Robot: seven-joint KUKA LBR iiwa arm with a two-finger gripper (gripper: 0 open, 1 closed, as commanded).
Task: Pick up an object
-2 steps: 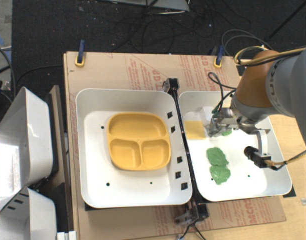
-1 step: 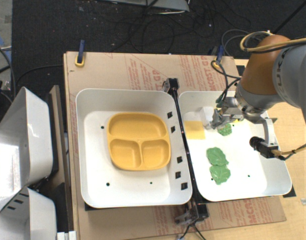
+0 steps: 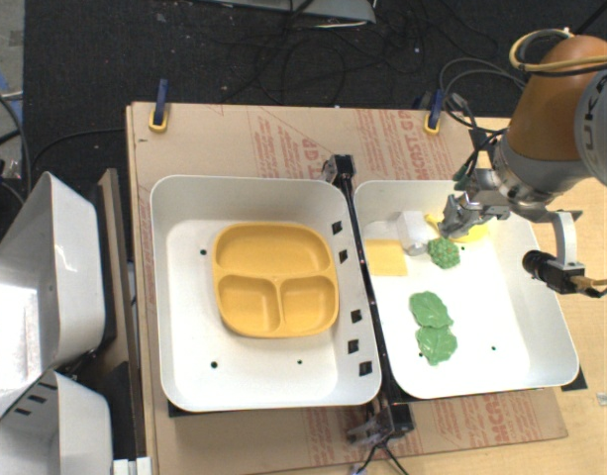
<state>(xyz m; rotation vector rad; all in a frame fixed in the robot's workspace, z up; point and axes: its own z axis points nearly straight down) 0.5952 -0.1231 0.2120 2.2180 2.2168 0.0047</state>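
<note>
A: Broccoli floret point(image 3: 444, 254), small and green, lies near the back of the right bin point(image 3: 521, 305), just below the claw point(image 3: 459, 218).

B: Does the claw hold it?

A: Nothing shows between the fingers; whether they stand wide or narrow, I cannot tell. A yellow piece point(image 3: 473, 231) sits right under the claw.

B: What else is in that bin?

A: A yellow cheese-like slab point(image 3: 385, 257) and a white block point(image 3: 415, 231) to the left, two green leafy pieces point(image 3: 433, 327) nearer the front.

B: And the left bin point(image 3: 184, 295)?

A: A yellow divided plate point(image 3: 276, 278). Both bins rest on cardboard point(image 3: 273, 137) over the tabletop.
</note>
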